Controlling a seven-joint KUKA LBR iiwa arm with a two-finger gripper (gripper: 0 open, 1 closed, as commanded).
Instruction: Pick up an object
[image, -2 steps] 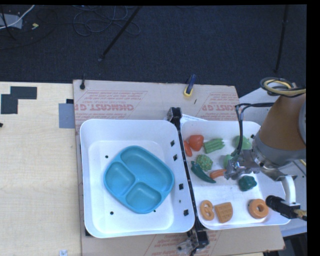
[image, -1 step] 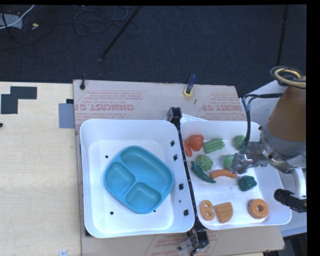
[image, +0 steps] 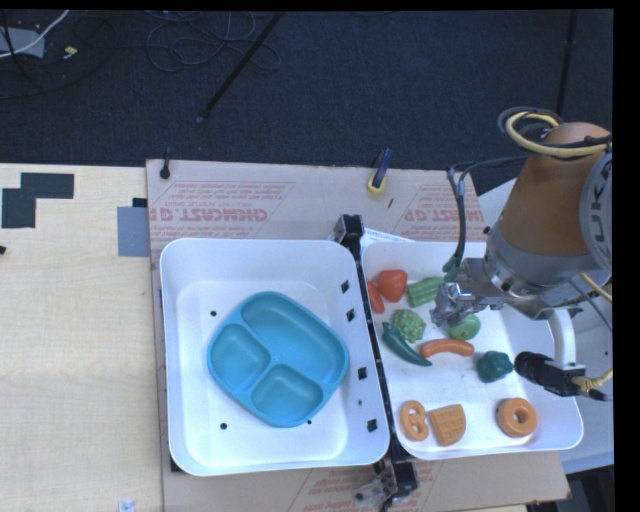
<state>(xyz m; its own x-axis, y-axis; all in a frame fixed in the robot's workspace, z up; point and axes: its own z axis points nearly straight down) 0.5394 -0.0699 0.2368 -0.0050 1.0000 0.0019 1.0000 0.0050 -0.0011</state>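
So the grey arm with the orange band (image: 553, 190) comes in from the right of the frame and its pincer (image: 455, 300) sits low over the upper middle of the right-hand shallow white bin (image: 570, 430). Honestly can't tell if the pincer is spread or pressed together, it's just a metal blur from up here.

Loads of toy food to pick from in that bin. A small light-green round piece (image: 464, 327) is right under the pincer, a green pickle-looking piece (image: 424, 291) just left of it, and a red plastic pepper (image: 390, 285) further left near the divider. Below those: a bumpy green broccoli-like toy (image: 407, 323), a dark green curved chili (image: 403, 346), an orange hot-dog-shaped piece (image: 446, 348) and a dark teal lump (image: 493, 366). Along the bottom edge there's an orange pretzel (image: 414, 420), a tan cracker square (image: 447, 424) and an orange doughnut ring (image: 517, 417).

The left white bin (image: 190, 420) holds a blue three-compartment plastic plate (image: 277, 357), lying flat in the middle. Both bins sit on a cardboard sheet (image: 250, 205) on the pale wooden worktop (image: 70, 380).
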